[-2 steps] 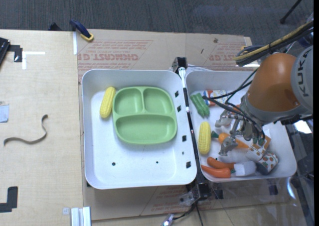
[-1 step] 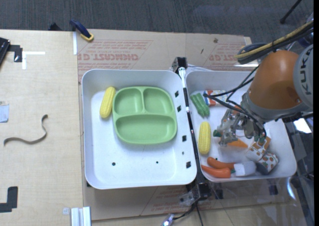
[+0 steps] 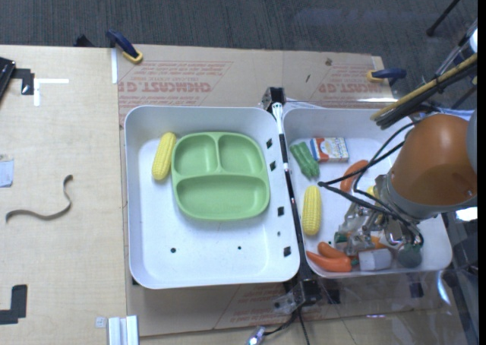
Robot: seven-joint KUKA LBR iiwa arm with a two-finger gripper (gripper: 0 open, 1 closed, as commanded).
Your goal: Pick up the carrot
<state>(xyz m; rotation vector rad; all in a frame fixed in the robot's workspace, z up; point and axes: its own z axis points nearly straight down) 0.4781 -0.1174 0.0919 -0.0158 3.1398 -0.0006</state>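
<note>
An orange carrot (image 3: 331, 258) lies at the near edge of the right bin (image 3: 357, 125), next to a second small orange piece just above it. Another orange, carrot-like thing (image 3: 354, 175) lies further back, partly crossed by black cables. My gripper (image 3: 363, 235) hangs low over the bin's near right part, just right of the front carrot, under the orange wrist band (image 3: 437, 161). Wires and the wrist hide most of it, and nothing can be seen between its tips.
The right bin also holds a yellow corn cob (image 3: 311, 210), a green vegetable (image 3: 305, 159) and a small printed box (image 3: 331, 149). In the left bin (image 3: 205, 260) sit a green divided plate (image 3: 220, 175) and another corn cob (image 3: 162, 156).
</note>
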